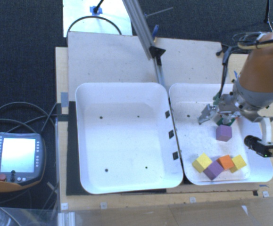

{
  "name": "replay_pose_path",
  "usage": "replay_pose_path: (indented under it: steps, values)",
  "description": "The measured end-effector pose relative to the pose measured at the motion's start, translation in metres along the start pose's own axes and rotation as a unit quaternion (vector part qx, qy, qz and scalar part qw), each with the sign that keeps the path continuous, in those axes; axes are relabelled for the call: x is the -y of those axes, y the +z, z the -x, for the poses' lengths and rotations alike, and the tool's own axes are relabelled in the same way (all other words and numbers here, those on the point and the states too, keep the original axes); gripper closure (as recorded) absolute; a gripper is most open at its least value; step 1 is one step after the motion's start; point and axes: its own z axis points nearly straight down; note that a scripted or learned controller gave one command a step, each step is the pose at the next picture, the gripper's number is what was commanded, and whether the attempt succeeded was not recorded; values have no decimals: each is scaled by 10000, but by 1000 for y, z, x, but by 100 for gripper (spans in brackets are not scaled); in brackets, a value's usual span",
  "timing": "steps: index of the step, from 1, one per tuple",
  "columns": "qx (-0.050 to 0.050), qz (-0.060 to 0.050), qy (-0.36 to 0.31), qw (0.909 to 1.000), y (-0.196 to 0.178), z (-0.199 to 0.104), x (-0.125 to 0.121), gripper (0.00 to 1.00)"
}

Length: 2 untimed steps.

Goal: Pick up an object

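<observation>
While my arm [263, 72] reaches in from the right over the right bin [193, 131], my pincer [217, 114] hangs low above that bin's upper middle. I cannot tell how far the pincer is parted: the metal parts at its tip blur together from this angle, and I can make out nothing clamped in it.

Just below the pincer and slightly to its right, a purple cube [224, 133] sits alone on the bin floor, close to the tip; whether the two touch I cannot tell. Nearer the front edge of the same bin, four more blocks huddle together: a yellow cube [202, 163] on the left, a second purple block [213, 169] just beside it, an orange cube [226, 162] next, and a smaller yellow block [239, 162] at the right end. They sit touching or nearly so.

The left bin [86, 140] lies side by side with the right one on the table [188, 55]. A slanting metal pole [138, 20] crosses the table's far side. Off the table to the left rests a control pendant [14, 161] with a bright screen, its cables looped around it.
</observation>
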Motion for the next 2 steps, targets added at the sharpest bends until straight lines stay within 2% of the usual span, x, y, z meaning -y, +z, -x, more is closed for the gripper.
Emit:
replay_pose_path:
  steps: [2]
  values:
    - [-2,10,-8,10000,83,-3,0,0]
